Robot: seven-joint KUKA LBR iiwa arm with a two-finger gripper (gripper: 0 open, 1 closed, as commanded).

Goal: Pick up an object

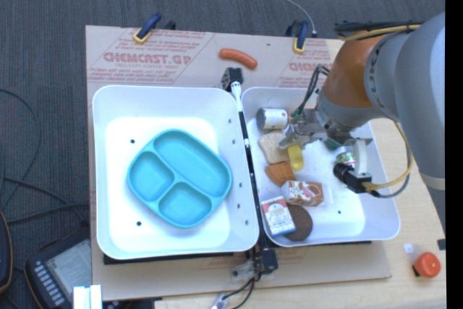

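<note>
The right bin holds several small items: a silver can, a tan bread slice, a yellow piece, an orange chunk, a red-and-white wrapped snack, a small red carton and a dark brown round piece. My gripper reaches in from the right and is low over the bin's upper left. It sits just right of the bread slice, above the yellow piece and below the can. Nothing is visibly lifted.
The left bin holds a blue divided plate. An orange sausage lies on the board behind the bins. A small green-and-white item sits under the wrist. An orange cap lies off the board at the lower right.
</note>
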